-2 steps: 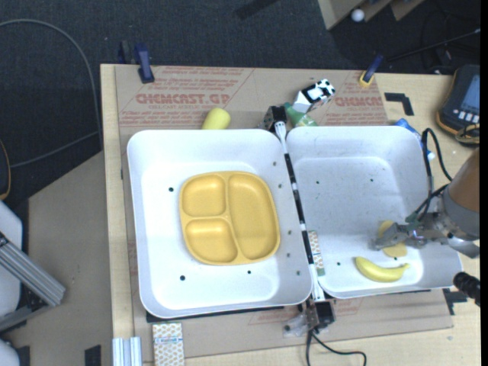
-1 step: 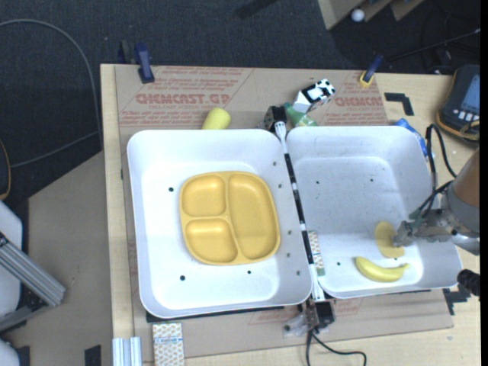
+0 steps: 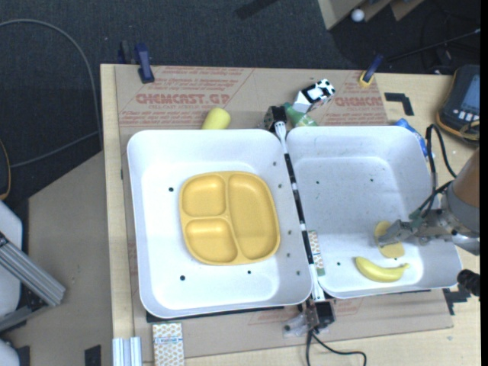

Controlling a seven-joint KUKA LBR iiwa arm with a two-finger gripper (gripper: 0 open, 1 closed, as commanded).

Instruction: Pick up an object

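Note:
A yellow banana (image 3: 380, 269) lies near the front edge of the right bin (image 3: 343, 166). Just behind it sits a small yellow block (image 3: 391, 249), with another yellow piece (image 3: 382, 230) at the gripper's tip. My gripper (image 3: 396, 232) reaches in from the right, low over the right bin's front right part, its tip at those yellow pieces. A yellow divided plate (image 3: 229, 217) rests in the middle of the left bin (image 3: 152, 166).
Behind the bins on the cardboard bench lie a yellow object (image 3: 216, 118), a black-and-white item (image 3: 316, 92) and a green piece (image 3: 299, 117). Blue clamps (image 3: 142, 62) hold the board's back edge. A cable runs down the right bin's right side.

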